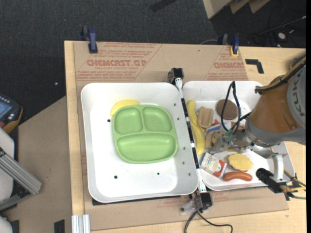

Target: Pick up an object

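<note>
Even overhead light — soft shadows, slight overall blur

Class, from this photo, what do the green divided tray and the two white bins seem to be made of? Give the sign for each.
Green divided tray: probably moulded plastic, with a smooth, even colour and rounded compartment ridges. White bins: likely thin formed plastic, with a uniform matte white surface and soft rounded rims.

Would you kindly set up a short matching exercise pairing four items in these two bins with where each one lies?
Things:
1. green three-compartment plastic plate
2. long yellow toy banana
3. red toy sausage
4. small pale-yellow piece

Places:
A. near front edge of right bin
B. middle of left bin
C. tucked at the plate's back-left corner
D. along right bin's left wall

Pairs: 1-B, 2-D, 3-A, 4-C
</note>
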